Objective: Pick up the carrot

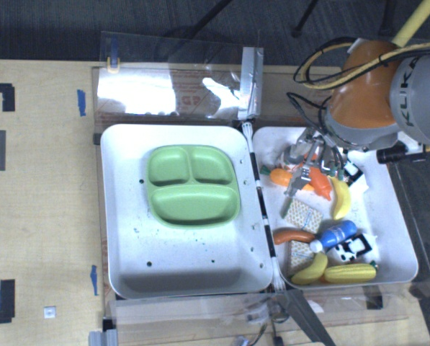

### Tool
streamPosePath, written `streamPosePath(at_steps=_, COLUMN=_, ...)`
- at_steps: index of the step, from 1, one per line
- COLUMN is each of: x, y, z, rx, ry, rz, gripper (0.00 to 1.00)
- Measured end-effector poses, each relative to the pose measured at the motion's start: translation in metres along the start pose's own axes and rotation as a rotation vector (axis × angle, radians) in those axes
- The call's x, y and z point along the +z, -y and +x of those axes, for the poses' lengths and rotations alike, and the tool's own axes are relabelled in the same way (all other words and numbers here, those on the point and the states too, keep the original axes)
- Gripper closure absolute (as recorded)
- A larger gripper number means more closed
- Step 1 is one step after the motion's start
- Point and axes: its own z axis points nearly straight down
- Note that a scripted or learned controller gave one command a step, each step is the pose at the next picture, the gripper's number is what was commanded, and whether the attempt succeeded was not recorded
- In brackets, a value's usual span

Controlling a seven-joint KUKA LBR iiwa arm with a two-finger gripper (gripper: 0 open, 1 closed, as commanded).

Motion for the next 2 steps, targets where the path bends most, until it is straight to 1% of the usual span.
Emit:
streamPosePath(at_steps=1, x=0.007, y=0.004, z=-0.019, rx=-0.129, ry=0.016, rz=-0.002, gripper=0.0)
streamPosePath(at_steps=2, x=-0.053, y=-0.012, z=-0.017, rx=0.161, ry=-0.031, rz=0.01, gripper=0.0)
